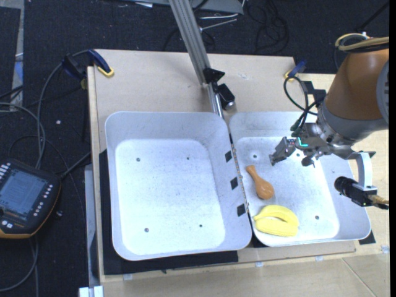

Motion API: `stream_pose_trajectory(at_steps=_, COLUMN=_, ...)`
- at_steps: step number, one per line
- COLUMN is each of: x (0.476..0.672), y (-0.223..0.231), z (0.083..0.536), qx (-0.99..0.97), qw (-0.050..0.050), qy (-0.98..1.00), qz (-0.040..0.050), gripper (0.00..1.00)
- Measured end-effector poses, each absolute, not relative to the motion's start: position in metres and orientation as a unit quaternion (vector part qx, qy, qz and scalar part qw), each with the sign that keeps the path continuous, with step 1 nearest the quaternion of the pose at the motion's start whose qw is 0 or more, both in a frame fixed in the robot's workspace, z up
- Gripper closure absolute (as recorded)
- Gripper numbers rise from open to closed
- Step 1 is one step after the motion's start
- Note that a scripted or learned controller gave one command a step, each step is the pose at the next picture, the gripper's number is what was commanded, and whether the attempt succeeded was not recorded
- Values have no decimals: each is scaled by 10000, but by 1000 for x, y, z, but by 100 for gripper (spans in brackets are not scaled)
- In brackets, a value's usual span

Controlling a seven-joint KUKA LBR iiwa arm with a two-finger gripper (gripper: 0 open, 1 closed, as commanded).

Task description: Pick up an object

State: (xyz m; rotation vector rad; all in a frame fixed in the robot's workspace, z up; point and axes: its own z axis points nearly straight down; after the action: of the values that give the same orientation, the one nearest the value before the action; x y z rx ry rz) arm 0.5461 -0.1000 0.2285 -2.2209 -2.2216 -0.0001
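Clearly the end effector [292,153] hung over the right bin [322,224], and whether it was released or clenched could not be told from this slanted view; nothing showed between its tips. Nearest below and to the left of it lay a wooden spoon-like piece [260,182], its handle pointing up toward the end effector and its rounded head lower down. Further below, near the bin's front wall, lay a yellow banana [276,221], just beside the spoon's head but seemingly apart from it. To do this step well, the arm probably needed to settle on one target, centre over it, and turn its wrist so the closing direction crossed the narrow handle or the banana's short width, rather than running along it. The left bin [167,193] sat well off to the left. No brand, label or readable writing was legible anywhere.
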Motion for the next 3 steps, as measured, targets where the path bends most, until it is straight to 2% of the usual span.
stream_pose_trajectory(at_steps=1, x=546, y=-100, z=228, qx=-7070, qw=1, qy=-7072, qz=0, gripper=0)
stream_pose_trajectory(at_steps=3, x=547, y=-109, z=125, qx=-7073, qw=21, qy=-7069, qz=18, gripper=0)
